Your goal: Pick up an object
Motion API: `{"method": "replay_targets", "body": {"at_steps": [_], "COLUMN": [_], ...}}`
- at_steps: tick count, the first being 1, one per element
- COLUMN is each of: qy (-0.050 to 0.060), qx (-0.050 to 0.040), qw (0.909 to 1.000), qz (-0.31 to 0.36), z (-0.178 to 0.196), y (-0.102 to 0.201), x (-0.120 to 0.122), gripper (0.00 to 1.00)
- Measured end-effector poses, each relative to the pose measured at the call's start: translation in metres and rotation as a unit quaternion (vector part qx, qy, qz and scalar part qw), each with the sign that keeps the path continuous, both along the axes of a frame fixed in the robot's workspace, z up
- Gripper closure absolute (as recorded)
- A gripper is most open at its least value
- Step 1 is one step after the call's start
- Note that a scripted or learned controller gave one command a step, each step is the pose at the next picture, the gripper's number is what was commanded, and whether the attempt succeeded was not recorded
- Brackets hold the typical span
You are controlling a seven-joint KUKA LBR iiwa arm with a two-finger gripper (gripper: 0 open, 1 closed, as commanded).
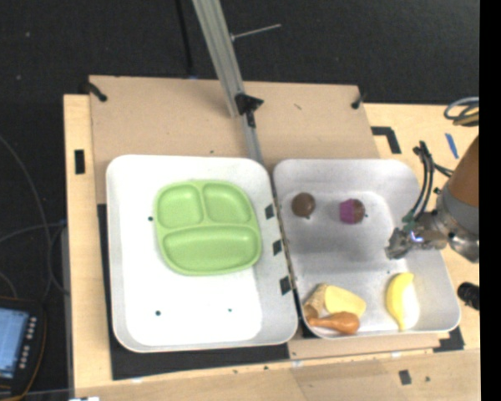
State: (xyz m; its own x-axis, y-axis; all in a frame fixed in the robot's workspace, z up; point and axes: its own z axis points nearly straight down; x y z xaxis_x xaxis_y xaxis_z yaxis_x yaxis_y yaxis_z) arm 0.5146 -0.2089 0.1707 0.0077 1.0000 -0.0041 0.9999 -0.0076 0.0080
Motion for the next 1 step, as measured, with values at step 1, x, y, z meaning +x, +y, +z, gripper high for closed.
{"method": "replay_targets", "body": {"at_steps": [1], "qy": [0.000], "qx": [0.0000], "qw": [1.0000], "qz": [0.002], "z": [0.0511], "y": [-0.0035], "x": [-0.0076], "gripper": [1.00]}}
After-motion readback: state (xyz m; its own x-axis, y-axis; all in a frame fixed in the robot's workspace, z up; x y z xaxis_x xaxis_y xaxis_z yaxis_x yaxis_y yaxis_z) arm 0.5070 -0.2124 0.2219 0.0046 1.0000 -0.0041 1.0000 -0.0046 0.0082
